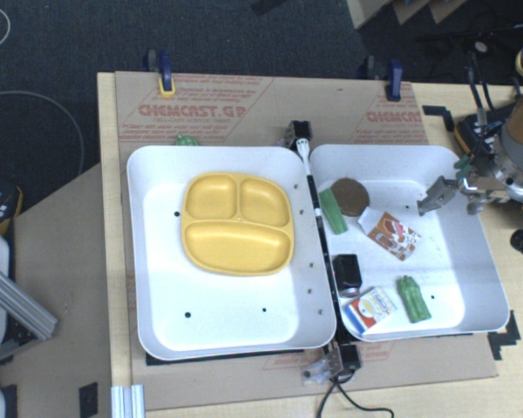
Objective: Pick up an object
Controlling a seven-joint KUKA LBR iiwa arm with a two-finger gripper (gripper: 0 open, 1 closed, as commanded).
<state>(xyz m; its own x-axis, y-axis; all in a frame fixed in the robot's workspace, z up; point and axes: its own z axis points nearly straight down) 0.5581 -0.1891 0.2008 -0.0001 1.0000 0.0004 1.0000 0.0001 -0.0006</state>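
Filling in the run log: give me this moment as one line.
gripper: over right bin, far edge, holds nothing | left bin: yellow tray | pick: not yet done

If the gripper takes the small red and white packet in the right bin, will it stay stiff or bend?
The red and white packet looks flat and thin, so it probably bends and weighs little. Lying flat on the right bin floor, it may slide rather than lift.

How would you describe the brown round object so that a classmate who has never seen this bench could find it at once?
Look at the right bin of the two white bins. Near its far left corner lies the brown disc, touching a green block. It is the only round, dark brown thing there; its neighbours are green or printed packets.
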